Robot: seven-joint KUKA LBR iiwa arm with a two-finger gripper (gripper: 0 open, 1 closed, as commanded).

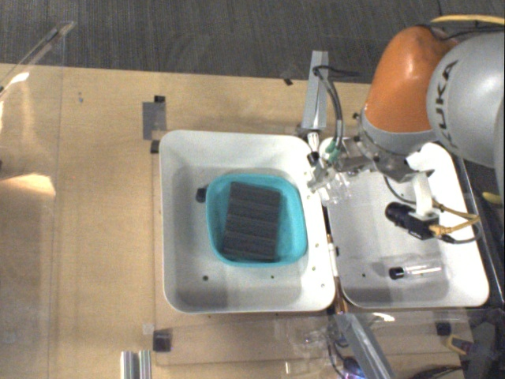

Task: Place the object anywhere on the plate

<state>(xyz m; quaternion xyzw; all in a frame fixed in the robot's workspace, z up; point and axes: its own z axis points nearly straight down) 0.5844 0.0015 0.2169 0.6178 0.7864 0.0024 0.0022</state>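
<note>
A dark ridged block (251,223) is seen lying on the teal plate (296,219) in the left bin (181,275). The hand's (331,176) state cannot be told; placement is judged done, withdrawal remaining.

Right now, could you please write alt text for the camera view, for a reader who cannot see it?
A dark ridged block lies on a teal plate in the left bin. The grey and orange arm hangs over the right bin, where a small clear tube lies.
</note>
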